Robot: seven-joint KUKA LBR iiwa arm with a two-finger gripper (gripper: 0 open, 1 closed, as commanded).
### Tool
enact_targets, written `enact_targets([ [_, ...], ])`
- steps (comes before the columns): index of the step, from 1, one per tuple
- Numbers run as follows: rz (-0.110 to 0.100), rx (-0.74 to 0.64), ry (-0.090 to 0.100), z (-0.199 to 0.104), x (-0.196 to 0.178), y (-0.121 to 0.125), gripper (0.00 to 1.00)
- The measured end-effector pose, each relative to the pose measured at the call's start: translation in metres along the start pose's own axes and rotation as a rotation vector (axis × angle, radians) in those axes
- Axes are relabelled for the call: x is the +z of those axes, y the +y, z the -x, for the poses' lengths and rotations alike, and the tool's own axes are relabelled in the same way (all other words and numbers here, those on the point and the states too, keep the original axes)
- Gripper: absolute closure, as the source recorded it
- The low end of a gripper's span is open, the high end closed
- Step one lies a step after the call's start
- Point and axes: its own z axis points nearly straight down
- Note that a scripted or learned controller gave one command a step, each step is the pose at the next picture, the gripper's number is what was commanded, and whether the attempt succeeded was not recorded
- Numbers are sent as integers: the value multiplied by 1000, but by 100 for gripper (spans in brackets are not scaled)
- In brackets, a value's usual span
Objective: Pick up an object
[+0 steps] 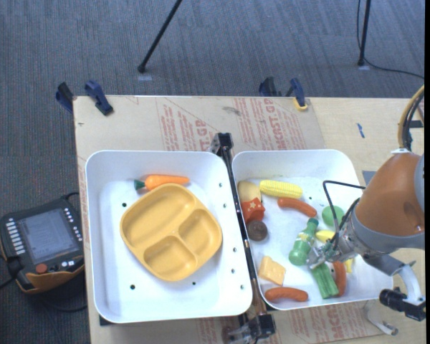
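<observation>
The tool [321, 255] is down in the right bin [344, 160], near that bin's front right corner, among a crowded cluster of toy food. Whether it is spread or pressed together cannot be told, since the arm's orange band [390, 199] and grey wrist cover much of it.

Right at the tool lie a green bottle [301, 248], a green stick-shaped piece [326, 282] and an orange carrot-like piece [340, 276]; the three are close together and the tool sits between them. A round green piece [331, 215] lies just behind, partly hidden by the arm.

Further along the bin's front edge rest a red sausage [287, 294] and a yellow cheese wedge [272, 270]. Toward the bin's back edge are a corn cob [280, 188], another sausage [297, 206], a pale potato-like piece [248, 190], a red cube [254, 210] and a brown disc [257, 230], the last three near the bin's left wall.

The left bin [100, 170] holds a yellow divided plate [170, 231], with a carrot [165, 181] just behind it near the back edge.

Both bins sit on the table [179, 120], blue clamps [97, 96] at its back edge. A teach pendant [41, 242] lies on the floor beyond the table's left edge.
</observation>
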Motion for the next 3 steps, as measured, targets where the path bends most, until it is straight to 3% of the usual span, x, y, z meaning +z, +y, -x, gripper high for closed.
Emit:
enact_targets([
  [1,3,-131,-3,-76,-91,22,100],
  [2,4,-120,-6,-14,-209,14,100],
  [3,1,-311,-3,43,-67,-12,100],
])
